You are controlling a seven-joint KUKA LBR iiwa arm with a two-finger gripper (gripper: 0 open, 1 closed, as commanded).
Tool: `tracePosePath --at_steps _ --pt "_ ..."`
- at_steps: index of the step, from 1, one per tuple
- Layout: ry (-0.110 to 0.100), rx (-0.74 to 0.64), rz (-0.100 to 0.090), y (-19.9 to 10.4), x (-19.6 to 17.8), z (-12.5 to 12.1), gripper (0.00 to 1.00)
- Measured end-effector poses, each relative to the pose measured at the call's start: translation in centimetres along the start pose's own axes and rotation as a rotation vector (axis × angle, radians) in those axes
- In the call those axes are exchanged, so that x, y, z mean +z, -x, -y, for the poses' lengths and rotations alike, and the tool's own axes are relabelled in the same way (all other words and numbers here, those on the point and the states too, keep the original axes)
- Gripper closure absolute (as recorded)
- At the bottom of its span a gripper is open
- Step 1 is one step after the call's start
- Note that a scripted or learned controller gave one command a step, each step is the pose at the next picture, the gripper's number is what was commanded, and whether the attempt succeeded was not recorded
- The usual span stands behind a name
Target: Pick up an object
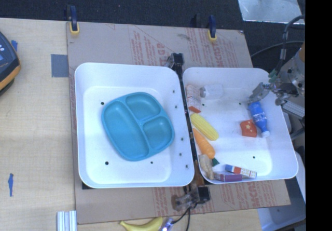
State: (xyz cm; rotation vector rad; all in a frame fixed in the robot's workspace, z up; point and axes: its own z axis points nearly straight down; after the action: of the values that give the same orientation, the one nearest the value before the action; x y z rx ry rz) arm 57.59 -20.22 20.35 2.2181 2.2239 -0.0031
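The gripper (pixel 265 91) hung, its grasp impossible to tell, just above the blue bottle (pixel 258 117); a good pick needed it centred across the bottle's width

camera view: fixed overhead | slanted downward | both bins (pixel 83 121) in frame

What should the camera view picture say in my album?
Gripper above a blue bottle in the right bin; blue plate left.
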Motion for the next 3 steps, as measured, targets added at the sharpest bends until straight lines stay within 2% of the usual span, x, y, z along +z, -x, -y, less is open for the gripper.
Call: tracePosePath --at_steps 1,2,3 --pt "-0.005 -0.002 -0.002 0.9 11.3 0.2 0.00" --pt "-0.001 -0.001 -0.002 -0.9 11.1 -8.1 0.00" --pt "-0.004 -0.004 -0.002 -7.0 11.2 -2.8 0.00"
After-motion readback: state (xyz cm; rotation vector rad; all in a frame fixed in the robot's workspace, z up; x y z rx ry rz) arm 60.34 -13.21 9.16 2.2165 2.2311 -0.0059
